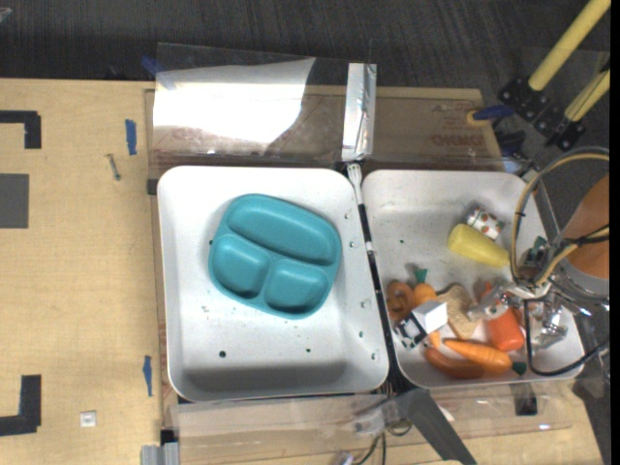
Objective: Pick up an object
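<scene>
The right bin (387, 201) holds a heap of small toys. Toward its back lies a yellow piece (477, 245) with a small white and red item (484, 222) behind it. At the front lie an orange carrot (468, 355), a red-orange block (506, 331), a white box (427, 317) and a small orange figure (399, 295). My gripper (536, 310) is low over the right side of this heap, beside the red-orange block, with cables looped around it. No toy can be seen between its fingertips.
The left bin (184, 337) carries a teal divided plate (275, 253). A clear plastic sheet (232, 114) and a metal strip (358, 114) stand behind the bins. Yellow rods (572, 37) cross the top right corner. Cardboard (68, 260) covers the bench at left.
</scene>
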{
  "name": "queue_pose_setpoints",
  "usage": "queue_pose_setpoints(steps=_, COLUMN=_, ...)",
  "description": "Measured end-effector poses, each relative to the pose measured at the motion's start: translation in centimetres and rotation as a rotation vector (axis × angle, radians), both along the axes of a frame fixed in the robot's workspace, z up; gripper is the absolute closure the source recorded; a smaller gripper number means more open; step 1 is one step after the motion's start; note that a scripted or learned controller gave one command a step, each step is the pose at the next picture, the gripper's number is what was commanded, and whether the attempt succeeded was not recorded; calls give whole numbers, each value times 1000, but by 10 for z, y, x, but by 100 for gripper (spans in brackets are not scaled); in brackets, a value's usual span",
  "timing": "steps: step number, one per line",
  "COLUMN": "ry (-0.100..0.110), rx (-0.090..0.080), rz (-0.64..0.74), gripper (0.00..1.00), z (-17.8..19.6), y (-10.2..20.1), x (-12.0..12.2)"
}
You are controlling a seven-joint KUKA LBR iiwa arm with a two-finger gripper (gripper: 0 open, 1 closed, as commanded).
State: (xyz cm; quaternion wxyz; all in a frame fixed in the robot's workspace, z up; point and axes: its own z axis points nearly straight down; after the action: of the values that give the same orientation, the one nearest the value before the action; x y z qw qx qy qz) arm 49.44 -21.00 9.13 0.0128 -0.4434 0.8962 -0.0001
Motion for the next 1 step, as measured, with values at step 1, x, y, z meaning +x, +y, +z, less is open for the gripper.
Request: queue_pose_setpoints(steps=1, ry=-4, rx=-14, rz=141, gripper=0, z=1, y=-9, x=0)
